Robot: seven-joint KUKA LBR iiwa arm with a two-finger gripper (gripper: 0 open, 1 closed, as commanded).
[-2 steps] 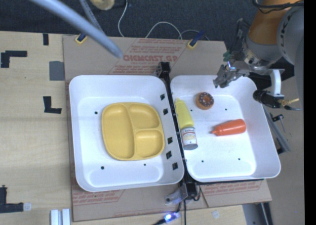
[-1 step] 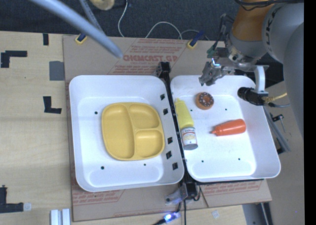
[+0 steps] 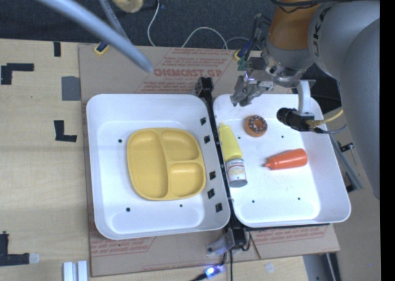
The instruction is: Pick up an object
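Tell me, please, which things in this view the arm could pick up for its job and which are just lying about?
For the job:
gripper, above the right bin's far edge
doughnut
orange carrot
yellow bottle, lying along the bin's left wall

Just lying about:
yellow divided plate in the left bin
cardboard sheet under both bins

Grey arm (image 3: 355,39) with a glossy orange band (image 3: 302,2) and dark cables.

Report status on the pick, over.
End effector above right bin's far edge, holding nothing seen. Donut, yellow bottle, orange carrot lying loose. Yellow tray in left bin.
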